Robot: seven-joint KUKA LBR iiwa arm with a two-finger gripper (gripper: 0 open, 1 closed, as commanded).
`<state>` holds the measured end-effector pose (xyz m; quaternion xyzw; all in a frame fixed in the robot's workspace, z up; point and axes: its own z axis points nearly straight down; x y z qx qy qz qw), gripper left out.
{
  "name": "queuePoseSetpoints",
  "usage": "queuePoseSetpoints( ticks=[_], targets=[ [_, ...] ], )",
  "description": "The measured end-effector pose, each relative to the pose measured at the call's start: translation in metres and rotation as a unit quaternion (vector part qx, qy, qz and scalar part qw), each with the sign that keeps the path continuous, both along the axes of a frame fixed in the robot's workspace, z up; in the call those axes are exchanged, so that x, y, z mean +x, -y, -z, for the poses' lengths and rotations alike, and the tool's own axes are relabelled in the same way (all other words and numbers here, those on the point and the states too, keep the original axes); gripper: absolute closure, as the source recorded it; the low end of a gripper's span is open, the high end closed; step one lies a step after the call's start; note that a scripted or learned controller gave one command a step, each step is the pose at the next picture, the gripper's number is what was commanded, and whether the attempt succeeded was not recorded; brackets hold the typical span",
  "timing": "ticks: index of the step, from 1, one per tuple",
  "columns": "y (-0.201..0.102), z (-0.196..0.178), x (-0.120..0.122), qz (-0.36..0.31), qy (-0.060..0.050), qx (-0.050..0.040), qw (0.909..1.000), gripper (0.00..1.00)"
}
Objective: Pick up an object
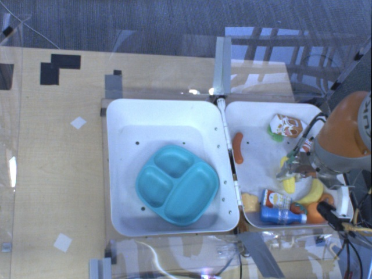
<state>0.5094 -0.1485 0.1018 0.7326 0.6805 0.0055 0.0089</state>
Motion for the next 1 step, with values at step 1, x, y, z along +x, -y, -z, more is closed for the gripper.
queuePoseSetpoints(
  ticks=[1],
  targets=[
    [-0.075,-0.1132,0.022,-0.036,-0.007,0.0024,0.9993,1.0]
  ],
)
